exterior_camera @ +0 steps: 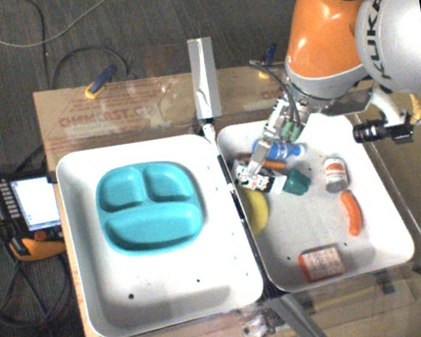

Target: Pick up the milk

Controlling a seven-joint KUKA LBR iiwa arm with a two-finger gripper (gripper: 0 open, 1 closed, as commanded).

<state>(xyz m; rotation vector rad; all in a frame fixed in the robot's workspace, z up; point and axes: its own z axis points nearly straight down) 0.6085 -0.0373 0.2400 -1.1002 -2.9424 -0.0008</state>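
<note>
The milk [260,182] looks like a small white carton with black spots, lying at the upper left of the right bin [387,253]. My gripper [252,166] comes down slantwise from the grey and orange arm [331,29] at the top right. Its tip sits right over the carton's upper edge and hides part of it. A blue and white bottle [285,150] with an orange piece beside it lies just under the gripper's body.
A teal block [297,182] touches the milk's right side and a yellow fruit [257,209] lies below it. Further right are a small can [335,172], an orange sausage [352,213] and a brown box [321,263]. The left bin [97,304] holds a teal divided plate [151,205].
</note>
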